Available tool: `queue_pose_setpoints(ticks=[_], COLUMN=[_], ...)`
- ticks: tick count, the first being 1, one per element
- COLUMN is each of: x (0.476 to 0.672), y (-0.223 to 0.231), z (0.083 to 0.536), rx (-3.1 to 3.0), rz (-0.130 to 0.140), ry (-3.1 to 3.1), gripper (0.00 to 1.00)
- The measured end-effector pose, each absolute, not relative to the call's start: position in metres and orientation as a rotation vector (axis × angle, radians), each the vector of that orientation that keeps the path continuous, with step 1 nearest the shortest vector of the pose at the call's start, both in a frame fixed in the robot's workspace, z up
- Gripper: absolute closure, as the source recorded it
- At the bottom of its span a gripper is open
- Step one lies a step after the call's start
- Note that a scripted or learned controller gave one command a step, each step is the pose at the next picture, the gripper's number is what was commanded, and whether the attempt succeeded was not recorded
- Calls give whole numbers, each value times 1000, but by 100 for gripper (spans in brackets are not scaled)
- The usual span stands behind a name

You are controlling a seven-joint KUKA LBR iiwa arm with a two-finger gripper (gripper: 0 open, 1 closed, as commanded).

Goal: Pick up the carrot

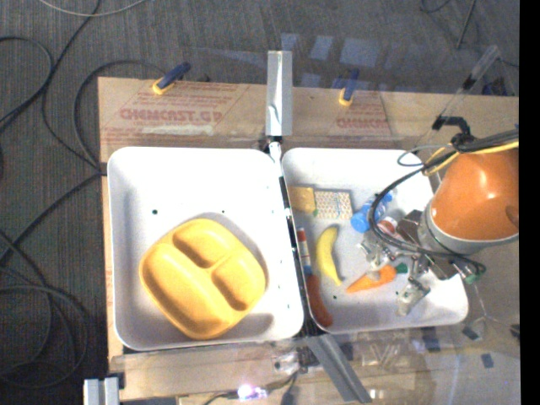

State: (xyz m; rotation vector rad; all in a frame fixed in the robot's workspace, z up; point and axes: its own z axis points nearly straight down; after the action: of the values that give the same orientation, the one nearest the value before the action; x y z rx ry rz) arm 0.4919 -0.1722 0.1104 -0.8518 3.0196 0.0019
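The gripper (390,272) hangs low over the right bin (439,315), in the lower right of the frame, its metal fingers spread to either side of the thick end of the carrot (371,282); the gap reads as open, and nothing shows the carrot clamped, so it cannot be called held. The carrot lies on the bin floor, tapering to a point toward the left, just right of the banana (327,254). To do the step well, the fingers would best straddle the thick end squarely, across the carrot's width, and go down close to the floor before closing, since a smooth, hard-looking cone probably slips toward its thin end if pinched off-centre. The carrot looks like glossy orange toy plastic; the banana is a curved yellow piece of similar finish. A blue object (361,220) lies above the gripper, and a yellow waffle-patterned square (332,202) lies near the bin's upper left. In the left bin (126,184) sits a rounded yellow divided plate (202,277), matte, with three shallow compartments.
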Motion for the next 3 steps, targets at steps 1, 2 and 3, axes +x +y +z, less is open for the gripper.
queue_pose_setpoints(ticks=[1,2,3], x=[492,493,493], y=[-148,-149,-149], z=[90,87,95], rx=[-1203,-1545,-1544], rz=[2,5,8], ry=[2905,2733,2738], gripper=[0,0,100])
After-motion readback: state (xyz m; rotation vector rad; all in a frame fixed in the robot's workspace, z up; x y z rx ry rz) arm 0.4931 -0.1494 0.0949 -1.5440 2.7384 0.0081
